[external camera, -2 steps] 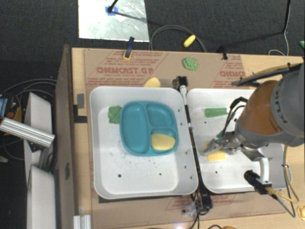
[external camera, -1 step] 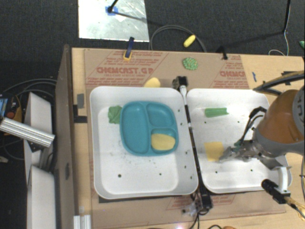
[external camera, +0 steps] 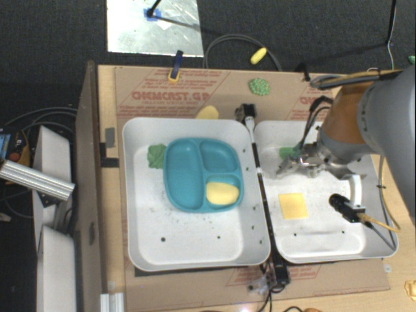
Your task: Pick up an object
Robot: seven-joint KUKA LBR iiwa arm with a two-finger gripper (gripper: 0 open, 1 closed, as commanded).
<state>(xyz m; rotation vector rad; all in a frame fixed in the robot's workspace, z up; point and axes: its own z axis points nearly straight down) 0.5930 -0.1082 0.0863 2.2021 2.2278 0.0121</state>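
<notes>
**End effector (external camera: 294, 164) low in the right bin, with a doubtful line on the nearest object**

The end effector is seen at the back left of the right bin (external camera: 325, 239), reached in from the right. Whether it is spread or pressed together cannot be told, and nothing is seen held in it. A small green piece (external camera: 286, 152) lies just beside its tip, close to the bin's back wall and near the edge shared with the left bin (external camera: 188, 239). A flat yellow square (external camera: 293, 206) lies apart from it, nearer the front, on the open floor of the same bin. Either could be taken as the object to be picked up. The green piece is judged the likelier target, being the nearer.

Several failures can be foreseen. The green piece is small and partly hidden by the end effector, so a closing could be made beside it rather than around it, and the arm would be raised with nothing in it. The piece could also be nudged into the corner, where the walls would leave little room for a second approach. The wall or the shared edge could itself be struck if the descent is made too near the corner.

If the yellow square is chosen instead, its thinness is the hazard. It is likely to be slid across the smooth floor or pressed flat rather than lifted.

The teal plate (external camera: 185, 174) and the yellow lump (external camera: 222, 192) resting in it sit in the left bin, well apart, and are judged to be in no danger.
</notes>
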